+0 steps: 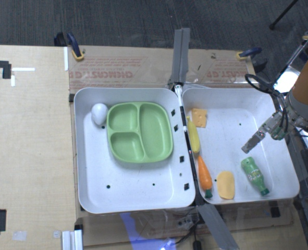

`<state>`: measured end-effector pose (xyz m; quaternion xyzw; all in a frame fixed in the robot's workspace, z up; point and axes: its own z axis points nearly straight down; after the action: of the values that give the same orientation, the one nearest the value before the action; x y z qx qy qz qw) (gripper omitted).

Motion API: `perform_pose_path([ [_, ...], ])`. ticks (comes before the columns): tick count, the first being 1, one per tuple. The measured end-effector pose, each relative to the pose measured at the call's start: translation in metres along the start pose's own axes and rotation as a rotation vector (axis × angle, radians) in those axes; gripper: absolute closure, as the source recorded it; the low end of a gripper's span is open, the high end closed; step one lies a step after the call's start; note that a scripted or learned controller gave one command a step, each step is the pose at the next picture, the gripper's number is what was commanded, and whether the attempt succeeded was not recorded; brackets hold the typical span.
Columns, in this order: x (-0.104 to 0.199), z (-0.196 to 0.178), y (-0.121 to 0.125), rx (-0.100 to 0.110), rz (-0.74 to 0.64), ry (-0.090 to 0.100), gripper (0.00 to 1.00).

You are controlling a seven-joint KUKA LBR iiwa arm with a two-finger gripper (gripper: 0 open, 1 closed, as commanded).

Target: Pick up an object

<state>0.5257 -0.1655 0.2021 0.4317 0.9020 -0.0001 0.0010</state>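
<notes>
Two shallow white bins sit side by side on the counter [28,155]. Left bin [91,186]: a white egg-like ball [99,113] touches the upper-left edge of a green divided plate [140,133]. Right bin [232,113]: along its left wall lie a yellow corn cob [194,136] and, below it, an orange carrot [204,177]; a cheese-coloured wedge [199,117] sits at the top, and a yellow oval piece [226,185] near the bottom wall. Further right, a green bottle [255,175] lies on its side. The fingers [254,141] hang just above the bottle and apart from it, holding nothing; whether they are spread or closed cannot be told.
</notes>
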Motion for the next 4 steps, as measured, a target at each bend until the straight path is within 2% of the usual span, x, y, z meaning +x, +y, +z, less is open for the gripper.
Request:
perform_pose_path([
  [1,-0.006,0.079,-0.018,0.002,-0.033,0.004,0.00],
  [2,-0.007,0.070,-0.017,0.001,-0.031,0.002,1.00],
  [3,0.020,0.006,0.036,0.001,0.265,0.000,1.00],
  [4,0.020,0.006,0.036,0.001,0.265,0.000,0.00],
])
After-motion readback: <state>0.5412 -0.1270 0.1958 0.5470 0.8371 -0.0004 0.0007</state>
